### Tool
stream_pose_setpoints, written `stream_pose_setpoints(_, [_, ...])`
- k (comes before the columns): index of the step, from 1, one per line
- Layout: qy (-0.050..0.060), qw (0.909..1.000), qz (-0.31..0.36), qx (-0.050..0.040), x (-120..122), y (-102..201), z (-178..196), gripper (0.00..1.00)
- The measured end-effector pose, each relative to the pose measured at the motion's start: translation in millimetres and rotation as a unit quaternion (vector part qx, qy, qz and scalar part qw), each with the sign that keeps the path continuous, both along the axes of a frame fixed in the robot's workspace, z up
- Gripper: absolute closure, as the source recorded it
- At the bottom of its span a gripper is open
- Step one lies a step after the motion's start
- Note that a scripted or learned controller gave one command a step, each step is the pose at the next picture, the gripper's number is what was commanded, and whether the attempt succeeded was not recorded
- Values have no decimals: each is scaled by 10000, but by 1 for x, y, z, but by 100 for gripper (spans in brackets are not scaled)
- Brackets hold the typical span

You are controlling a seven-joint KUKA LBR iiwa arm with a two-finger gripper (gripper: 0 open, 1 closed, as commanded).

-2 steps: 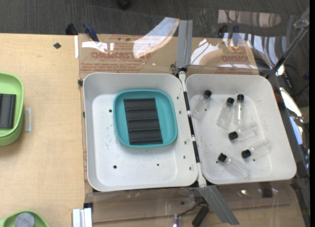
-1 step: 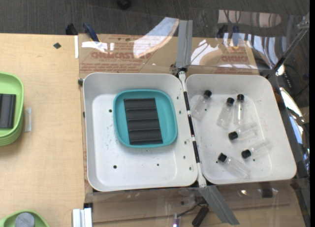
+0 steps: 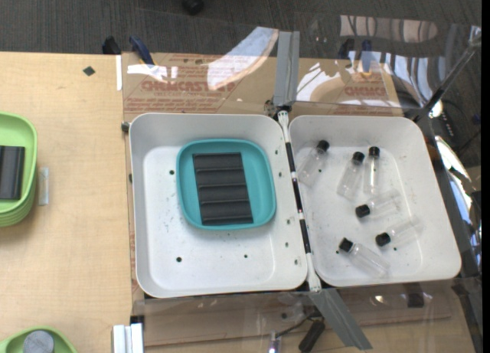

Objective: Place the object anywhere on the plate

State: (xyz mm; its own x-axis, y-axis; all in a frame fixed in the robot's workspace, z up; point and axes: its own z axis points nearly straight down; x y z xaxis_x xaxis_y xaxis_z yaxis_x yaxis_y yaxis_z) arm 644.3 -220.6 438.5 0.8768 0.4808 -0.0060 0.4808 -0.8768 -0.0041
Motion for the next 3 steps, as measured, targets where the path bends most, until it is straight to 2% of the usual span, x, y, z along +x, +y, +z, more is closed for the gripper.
stream_pose_setpoints(1, [-13, 9979, -640, -4, 5, -2, 1, 0])
stream_pose_setpoints(2, [-17, 9918, -1282, -6, 6, -2, 2, 0])
stream_pose_setpoints(3, [-20, 9888, -1491, -4, 9, -3, 2, 0])
